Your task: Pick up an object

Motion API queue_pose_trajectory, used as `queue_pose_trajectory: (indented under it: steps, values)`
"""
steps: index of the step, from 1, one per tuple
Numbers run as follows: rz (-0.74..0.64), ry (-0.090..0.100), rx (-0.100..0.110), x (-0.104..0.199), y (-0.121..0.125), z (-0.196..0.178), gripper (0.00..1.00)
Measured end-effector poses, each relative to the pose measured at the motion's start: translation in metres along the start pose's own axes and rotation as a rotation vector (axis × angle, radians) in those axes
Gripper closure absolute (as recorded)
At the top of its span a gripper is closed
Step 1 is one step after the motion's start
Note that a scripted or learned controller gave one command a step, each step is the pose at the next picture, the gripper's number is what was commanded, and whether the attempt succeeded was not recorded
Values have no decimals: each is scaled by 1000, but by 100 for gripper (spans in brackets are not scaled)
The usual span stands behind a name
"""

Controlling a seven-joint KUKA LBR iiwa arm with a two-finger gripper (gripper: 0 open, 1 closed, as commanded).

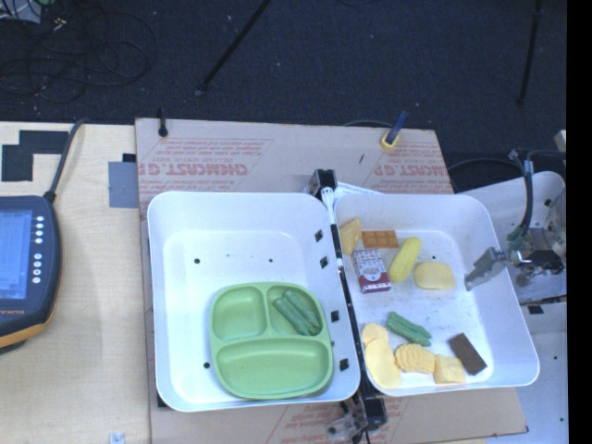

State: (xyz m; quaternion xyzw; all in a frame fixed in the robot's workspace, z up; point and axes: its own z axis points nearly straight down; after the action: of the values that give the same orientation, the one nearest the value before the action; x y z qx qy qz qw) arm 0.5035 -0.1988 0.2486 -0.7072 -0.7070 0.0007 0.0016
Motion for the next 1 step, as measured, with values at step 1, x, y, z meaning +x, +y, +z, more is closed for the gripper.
queue_pose_trajectory:
  steps: [1]
  values:
    - [-4,3,4,66,16,93,0]
